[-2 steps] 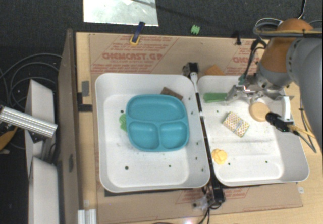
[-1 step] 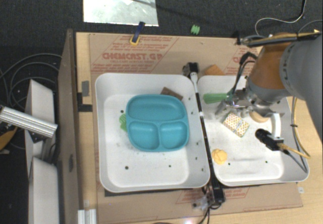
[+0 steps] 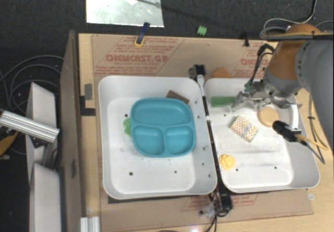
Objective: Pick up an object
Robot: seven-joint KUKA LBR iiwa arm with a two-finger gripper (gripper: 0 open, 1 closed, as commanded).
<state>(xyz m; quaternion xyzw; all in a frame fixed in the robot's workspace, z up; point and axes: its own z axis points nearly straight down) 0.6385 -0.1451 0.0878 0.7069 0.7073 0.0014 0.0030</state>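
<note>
At the near edge of the right bin (image 3: 292, 181) lay a small yellow object (image 3: 227, 161), close to the divider between the two bins and clear of everything else. Just beyond it, toward the middle of that bin, a small patterned block (image 3: 244, 128) lay tilted on the floor. Farther right, a round tan object (image 3: 268, 116) sat just beside the arm's tooling. In the left bin (image 3: 117, 173), a blue divided tray (image 3: 162, 126) covered the centre, with a green item (image 3: 127, 125) partly hidden under its left edge and a brown item (image 3: 177, 96) showing at its far edge. A green bar (image 3: 222, 101) lay at the far left of the right bin.

The gripper (image 3: 261, 97) was low over the far part of the right bin, among the green bar, the patterned block and the tan object. Whether it was released or clenched could not be told; nothing was visibly held.

No pick appeared to have been completed. The patterned block and the tan object seemed the nearest candidates. A good grasp would centre the tool over one item alone, align the closing axis across its narrower dimension, and descend vertically. The tan object lay close to the tooling, so a sideways nudge was a risk. The lift should be straight up.
</note>
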